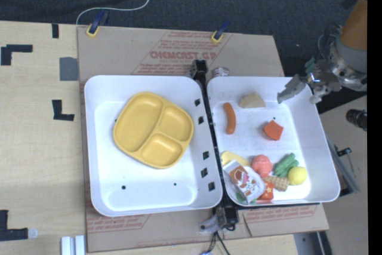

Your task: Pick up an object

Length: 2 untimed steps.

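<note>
- 2 shallow white bins side by side on the bench: left bin (98, 146) with a yellow divided plate (153, 129) lying near its middle, right bin (319, 146) loaded with small items.
- in the right bin: a tan wedge-shaped piece (252, 101) near the far edge, an orange sausage (230, 117) close to the left wall, a red block (273, 130) around the middle.
- clustered along the near edge of the right bin: a printed packet (243, 181) toward the near left corner, a pink round piece (261, 164), a green leafy piece (285, 163), a yellow lemon-like ball (296, 175) and a small corn-coloured piece (276, 182), most of them touching or overlapping.
- gripper (292, 89) poised at the far right corner of the right bin, grey finger slanting down toward the bin floor; nothing seen between the fingers.
- whether open or closed: cannot tell from this angle.
- nearest candidates: the tan wedge-shaped piece just to the gripper's left and the red block a little nearer, both standing apart from other items.
- progress, as a judgement: pick not yet made, every item resting in the bin; reach, closing on 1 item and lift all left to do.
- likely easier target: the 2 isolated pieces, since the near-edge cluster looks crowded.
</note>
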Tool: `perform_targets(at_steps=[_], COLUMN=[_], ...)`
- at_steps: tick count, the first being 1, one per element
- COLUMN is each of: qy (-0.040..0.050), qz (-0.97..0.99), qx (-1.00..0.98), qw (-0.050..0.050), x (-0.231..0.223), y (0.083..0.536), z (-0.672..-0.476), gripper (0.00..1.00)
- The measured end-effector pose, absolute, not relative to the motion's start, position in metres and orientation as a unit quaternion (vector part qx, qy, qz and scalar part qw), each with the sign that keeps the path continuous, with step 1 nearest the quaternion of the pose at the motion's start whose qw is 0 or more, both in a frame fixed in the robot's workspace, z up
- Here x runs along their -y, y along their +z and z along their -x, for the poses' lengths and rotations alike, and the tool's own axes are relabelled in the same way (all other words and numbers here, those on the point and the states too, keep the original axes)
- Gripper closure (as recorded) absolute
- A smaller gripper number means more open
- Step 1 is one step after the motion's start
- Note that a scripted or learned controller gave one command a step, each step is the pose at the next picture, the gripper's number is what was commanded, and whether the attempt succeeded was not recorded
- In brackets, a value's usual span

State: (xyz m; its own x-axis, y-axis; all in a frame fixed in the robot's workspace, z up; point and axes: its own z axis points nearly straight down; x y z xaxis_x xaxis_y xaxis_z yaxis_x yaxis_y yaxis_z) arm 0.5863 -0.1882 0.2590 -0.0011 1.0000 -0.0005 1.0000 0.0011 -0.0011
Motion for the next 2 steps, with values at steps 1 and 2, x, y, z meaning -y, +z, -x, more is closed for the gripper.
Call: perform_targets(at_steps=[1, 2], qy=[-0.0037, -0.0030], qz=[0.707, 0.708], qx=[0.708, 0.706], qw=[-0.007, -0.011], x=[0.170, 0.180], y=[0.104, 0.091], z=[-0.577, -0.496], gripper=[0.00, 0.00])
